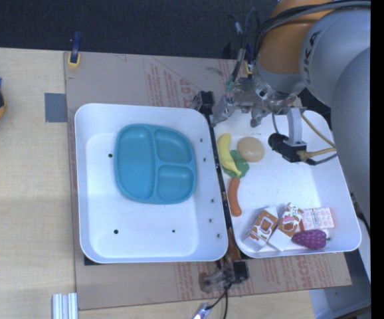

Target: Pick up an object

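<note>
at twelve o'clock of the right bin my gripper hangs, fingers' state i cannot tell; i'd descend squarely over the beige ball.

Smooth plastic tray (glossy white bins)

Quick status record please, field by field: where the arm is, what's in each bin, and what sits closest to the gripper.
arm: grey arm with orange band, over the far end of the right bin
gripper: near the right bin's far rim, nothing seen held
left bin: blue divided plate
right bin: banana, green piece, round beige item, carrot, small cartons, purple grapes
nearest to gripper: round beige item and banana
bench: tan, brown sheet under both bins
</note>
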`<state>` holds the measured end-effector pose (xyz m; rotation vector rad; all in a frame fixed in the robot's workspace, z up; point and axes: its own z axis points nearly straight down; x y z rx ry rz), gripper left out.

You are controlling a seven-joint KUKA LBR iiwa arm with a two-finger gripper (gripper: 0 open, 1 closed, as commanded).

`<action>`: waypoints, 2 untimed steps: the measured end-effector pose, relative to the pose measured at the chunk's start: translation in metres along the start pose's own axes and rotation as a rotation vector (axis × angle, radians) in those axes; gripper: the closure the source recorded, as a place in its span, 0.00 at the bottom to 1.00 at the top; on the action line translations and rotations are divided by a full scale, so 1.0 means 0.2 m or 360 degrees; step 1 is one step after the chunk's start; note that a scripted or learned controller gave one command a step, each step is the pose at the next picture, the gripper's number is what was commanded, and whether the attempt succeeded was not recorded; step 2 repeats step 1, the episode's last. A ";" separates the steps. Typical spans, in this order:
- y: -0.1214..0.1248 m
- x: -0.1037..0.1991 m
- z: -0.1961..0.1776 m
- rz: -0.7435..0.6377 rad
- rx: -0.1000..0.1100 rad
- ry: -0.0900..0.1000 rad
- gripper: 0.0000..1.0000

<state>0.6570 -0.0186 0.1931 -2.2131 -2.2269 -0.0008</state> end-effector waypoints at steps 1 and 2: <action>-0.01 -0.42 0.31 0.0007 0.0007 -0.0006 0.00; -0.01 -0.42 0.31 0.0007 0.0007 -0.0006 0.00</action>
